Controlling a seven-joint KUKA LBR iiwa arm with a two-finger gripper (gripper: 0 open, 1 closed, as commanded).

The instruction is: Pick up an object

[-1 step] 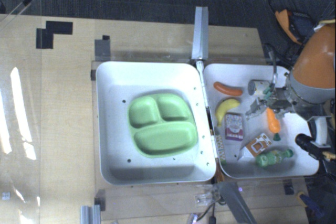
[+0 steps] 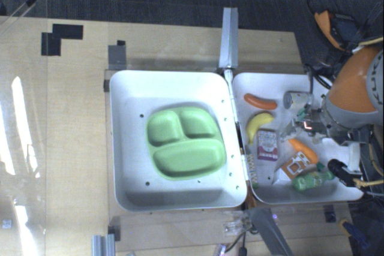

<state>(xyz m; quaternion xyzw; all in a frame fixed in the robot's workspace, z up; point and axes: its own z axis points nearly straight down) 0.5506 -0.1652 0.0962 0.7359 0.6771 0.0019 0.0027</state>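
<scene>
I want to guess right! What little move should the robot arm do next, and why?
Probably lower a bit toward the carrot. The end effector hovers over the right bin, close to the carrot, banana and small packet, and I see nothing held yet.

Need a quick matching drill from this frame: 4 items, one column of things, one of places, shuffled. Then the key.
Things
1. green three-compartment plastic tray
2. red-orange sausage-shaped toy
3. yellow banana toy
4. green plastic bottle lying on its side

Places
A. right bin, near edge
B. right bin, far-left corner area
C. middle of the left bin
D. right bin, left side, just nearer than the sausage

Pairs: 1-C, 2-B, 3-D, 4-A
</scene>
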